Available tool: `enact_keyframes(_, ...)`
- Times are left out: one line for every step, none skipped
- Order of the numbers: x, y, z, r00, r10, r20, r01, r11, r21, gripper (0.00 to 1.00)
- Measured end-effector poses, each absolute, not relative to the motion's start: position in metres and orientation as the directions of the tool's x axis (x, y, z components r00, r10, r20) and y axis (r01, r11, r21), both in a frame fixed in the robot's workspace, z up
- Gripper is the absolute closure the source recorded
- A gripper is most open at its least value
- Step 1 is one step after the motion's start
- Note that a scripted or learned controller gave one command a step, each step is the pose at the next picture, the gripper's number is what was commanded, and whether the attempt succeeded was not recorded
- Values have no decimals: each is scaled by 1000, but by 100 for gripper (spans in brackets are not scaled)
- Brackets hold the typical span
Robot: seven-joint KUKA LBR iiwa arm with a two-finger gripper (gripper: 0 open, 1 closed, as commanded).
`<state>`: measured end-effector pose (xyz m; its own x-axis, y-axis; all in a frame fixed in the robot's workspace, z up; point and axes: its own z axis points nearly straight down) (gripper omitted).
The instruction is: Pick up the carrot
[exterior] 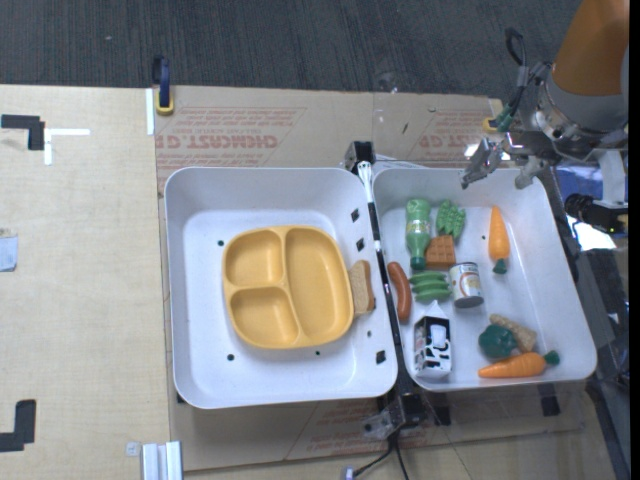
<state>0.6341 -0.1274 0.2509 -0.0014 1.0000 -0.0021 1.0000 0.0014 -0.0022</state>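
Gripper (497, 163): fingers spread apart, grasping nothing, hanging over the far rim of the right bin (568, 268).
Carrot (513, 366): one, lying along the right bin's near edge, green tip toward the right, well apart from the gripper.
Second orange vegetable (497, 238): one, slender, upright near the right wall.
Bins: two, side by side.
Left bin (190, 298): one yellow divided plate (286, 287), one slice of bread (362, 287) touching its right edge.
Other right-bin items: one sausage (399, 290), one green bottle (417, 232), one can (465, 283), one black-and-white carton (433, 348), one broccoli (497, 341).
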Motion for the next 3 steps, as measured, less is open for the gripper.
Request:
enact_keyframes(609, -152, 130, -74, 997, -1, 997, 74, -2, 0)
enact_keyframes(598, -209, 94, 112, 994, 8, 994, -112, 1, 0)
enact_keyframes(598, -211, 103, 112, 994, 4, 994, -112, 2, 100)
